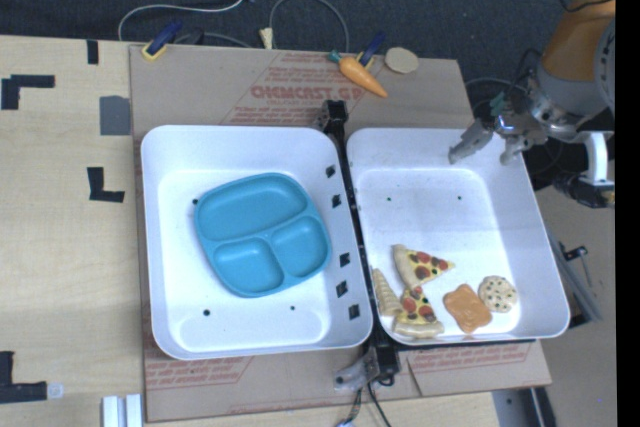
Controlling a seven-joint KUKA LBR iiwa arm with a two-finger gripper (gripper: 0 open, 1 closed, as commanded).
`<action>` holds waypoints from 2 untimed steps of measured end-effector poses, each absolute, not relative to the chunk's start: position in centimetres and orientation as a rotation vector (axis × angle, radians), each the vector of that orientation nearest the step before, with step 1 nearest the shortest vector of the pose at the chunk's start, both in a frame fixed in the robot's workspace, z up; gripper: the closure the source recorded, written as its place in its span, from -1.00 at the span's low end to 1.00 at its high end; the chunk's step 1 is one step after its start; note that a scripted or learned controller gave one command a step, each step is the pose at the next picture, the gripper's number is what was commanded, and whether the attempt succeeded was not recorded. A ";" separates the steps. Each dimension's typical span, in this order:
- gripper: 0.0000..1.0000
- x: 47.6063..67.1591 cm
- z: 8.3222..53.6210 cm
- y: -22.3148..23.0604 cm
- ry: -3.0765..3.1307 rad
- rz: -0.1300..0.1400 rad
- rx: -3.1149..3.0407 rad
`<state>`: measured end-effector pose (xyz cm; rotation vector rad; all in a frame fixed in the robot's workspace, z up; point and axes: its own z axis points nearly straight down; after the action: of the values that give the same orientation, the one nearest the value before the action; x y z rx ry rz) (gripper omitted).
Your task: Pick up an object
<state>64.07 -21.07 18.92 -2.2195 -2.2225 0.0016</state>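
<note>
— Where's your hand (486, 143) now?

— Over the far rim of the right bin (430, 140), fingers spread, nothing between them. I'm well apart from the toys, which all lie along that bin's near edge.

— Which one do you want?

— The pizza slice (420, 266), I think; it lies a little clear of the others, toward the bin's middle. It looks like light, stiff plastic, flat and probably slick, so I'd pinch across its narrow width, low down.

— And the rest?

— A second pizza slice (416, 311) touches a cone-shaped piece (384, 290); the orange biscuit (466, 307) and cookie (497, 294) lie close together near the bin's corner. Harder to separate, I judge.
</note>
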 end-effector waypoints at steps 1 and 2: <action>-1.00 58.1 19.8 -15.9 -2.221 0.004 -2.216; -1.00 50.7 14.5 -12.8 -2.214 0.009 -2.213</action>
<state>50.66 -12.80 14.47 -2.2135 -2.2135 0.0085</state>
